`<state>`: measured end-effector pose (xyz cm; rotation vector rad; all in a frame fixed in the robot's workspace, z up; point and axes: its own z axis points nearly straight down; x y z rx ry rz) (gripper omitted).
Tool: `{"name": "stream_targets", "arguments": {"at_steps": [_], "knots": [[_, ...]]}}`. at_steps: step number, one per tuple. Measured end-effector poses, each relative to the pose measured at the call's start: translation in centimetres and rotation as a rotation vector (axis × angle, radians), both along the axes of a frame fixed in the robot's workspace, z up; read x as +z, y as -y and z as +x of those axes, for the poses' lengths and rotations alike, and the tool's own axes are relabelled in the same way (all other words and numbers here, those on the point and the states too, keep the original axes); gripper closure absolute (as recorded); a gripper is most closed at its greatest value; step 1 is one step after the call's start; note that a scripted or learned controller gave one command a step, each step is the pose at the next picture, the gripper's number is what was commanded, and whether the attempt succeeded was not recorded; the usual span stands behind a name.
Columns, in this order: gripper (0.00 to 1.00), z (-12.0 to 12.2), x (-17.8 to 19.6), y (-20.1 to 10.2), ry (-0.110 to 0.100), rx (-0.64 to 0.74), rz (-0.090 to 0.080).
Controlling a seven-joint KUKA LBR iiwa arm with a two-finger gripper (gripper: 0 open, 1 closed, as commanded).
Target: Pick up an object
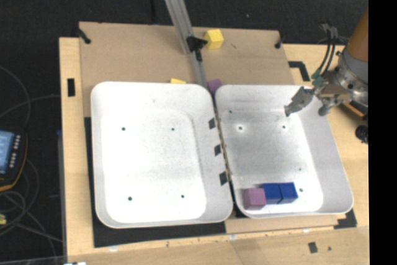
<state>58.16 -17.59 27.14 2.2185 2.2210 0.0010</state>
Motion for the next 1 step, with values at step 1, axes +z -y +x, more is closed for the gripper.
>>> {"name": "stream_targets", "arguments": {"at_steps": [1], "knots": [[0.0,-0.93,-1.16,3.11,-0.003,-0.004,-0.001]]}}
